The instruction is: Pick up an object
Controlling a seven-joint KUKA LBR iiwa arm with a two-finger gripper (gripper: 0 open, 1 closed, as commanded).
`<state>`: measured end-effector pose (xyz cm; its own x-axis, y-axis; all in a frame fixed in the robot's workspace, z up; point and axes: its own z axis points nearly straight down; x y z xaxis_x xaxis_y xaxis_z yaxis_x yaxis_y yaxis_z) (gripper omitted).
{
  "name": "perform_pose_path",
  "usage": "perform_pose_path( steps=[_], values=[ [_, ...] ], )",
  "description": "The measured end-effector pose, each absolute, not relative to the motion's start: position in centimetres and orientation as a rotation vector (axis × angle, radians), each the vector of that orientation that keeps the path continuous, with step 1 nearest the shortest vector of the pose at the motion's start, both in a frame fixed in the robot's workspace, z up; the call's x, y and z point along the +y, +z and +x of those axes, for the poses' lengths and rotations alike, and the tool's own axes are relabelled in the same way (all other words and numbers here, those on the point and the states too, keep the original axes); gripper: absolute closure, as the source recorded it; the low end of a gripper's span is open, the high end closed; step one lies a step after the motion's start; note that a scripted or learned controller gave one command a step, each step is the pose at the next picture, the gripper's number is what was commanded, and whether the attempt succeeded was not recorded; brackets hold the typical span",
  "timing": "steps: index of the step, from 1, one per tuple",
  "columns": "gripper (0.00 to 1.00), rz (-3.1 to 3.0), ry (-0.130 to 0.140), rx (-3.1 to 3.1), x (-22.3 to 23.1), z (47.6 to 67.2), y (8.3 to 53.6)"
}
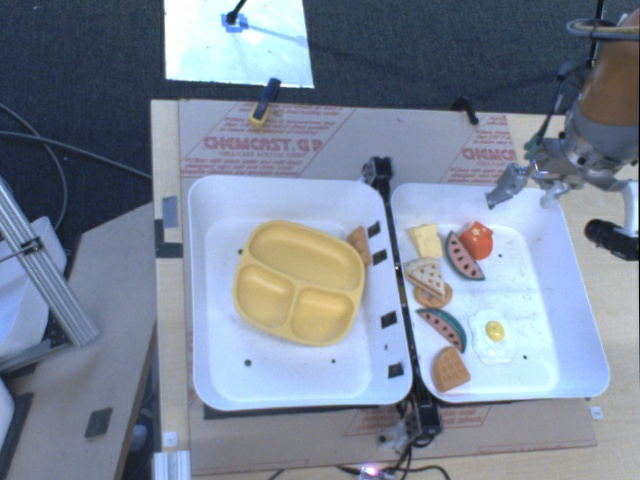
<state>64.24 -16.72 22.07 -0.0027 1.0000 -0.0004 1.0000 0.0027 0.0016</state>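
Two white bins: left bin [215,368] has a yellow tray [298,280]; right bin [575,308] has toy food, including a red tomato [477,238] near its back edge. Claw [527,184] sits above the right bin's back edge, fingers spread, nothing between them.

I count two white bins [215,368], one yellow divided tray [298,281] and eight toy foods: two melon slices [462,256], one tomato, one cheese, one sandwich wedge, one egg [490,335], two toast pieces
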Motion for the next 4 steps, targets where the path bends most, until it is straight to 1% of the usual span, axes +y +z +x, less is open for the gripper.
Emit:
perform_pose_path(
  steps=[1,2,3,4],
  values=[
    [0.0,2.216,-0.002,2.233,-13.0,66.7,10.9],
    [0.0,2.228,-0.006,2.222,-15.2,58.8,9.0],
    [0.0,2.211,0.002,2.23,-11.1,64.1,8.5],
    [0.0,2.229,-0.006,2.218,-15.3,56.1,8.4]
  ],
)
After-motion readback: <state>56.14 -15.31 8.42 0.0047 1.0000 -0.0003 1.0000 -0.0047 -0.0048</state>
